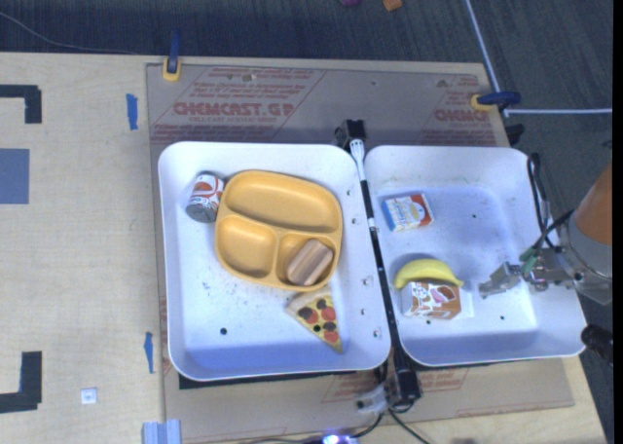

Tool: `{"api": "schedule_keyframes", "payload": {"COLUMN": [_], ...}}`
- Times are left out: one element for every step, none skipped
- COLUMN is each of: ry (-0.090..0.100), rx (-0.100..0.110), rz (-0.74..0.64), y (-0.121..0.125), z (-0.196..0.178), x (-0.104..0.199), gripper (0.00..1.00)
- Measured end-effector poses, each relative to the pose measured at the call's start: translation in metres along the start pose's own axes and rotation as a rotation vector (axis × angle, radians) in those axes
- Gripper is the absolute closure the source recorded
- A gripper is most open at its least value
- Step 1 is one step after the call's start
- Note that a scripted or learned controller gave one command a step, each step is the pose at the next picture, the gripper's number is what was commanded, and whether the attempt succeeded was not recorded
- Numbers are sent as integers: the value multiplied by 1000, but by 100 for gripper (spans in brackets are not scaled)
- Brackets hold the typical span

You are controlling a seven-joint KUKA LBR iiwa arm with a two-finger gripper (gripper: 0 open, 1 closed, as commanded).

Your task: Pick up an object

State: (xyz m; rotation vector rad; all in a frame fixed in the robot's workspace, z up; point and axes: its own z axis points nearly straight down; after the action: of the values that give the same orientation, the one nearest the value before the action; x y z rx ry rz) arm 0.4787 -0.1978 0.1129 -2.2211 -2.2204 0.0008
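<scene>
I see the left bin point(185, 267) holding a yellow divided tray point(263, 213), pizza slice point(319, 319) and can point(203, 197). Right bin point(506, 335): banana point(428, 272) touching a carton point(431, 300), second carton point(406, 210). Gripper point(498, 281) low over bare floor, grasping nothing, fingers apart.

In the right bin point(487, 335), you have open floor across the middle and along the far and near edges. The small carton point(406, 211) sits near the far-left corner; the banana point(426, 272) and the snack packet point(431, 300) lie touching by the left wall and block that side. The gripper point(498, 279) sits low at the right. The left bin point(185, 315) is crowded: the yellow tray point(268, 213) takes its centre, with the can point(203, 198) against the tray's left and the pizza slice point(317, 317) just beside its near edge. Your free strips there run along the left and near walls.
</scene>
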Motion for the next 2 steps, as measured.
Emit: {"api": "schedule_keyframes", "payload": {"ry": [-10, -27], "rx": [-11, -21], "rz": [4, 14], "y": [2, 3], "z": [24, 22], "x": [57, 78], "gripper": [0, 0]}}
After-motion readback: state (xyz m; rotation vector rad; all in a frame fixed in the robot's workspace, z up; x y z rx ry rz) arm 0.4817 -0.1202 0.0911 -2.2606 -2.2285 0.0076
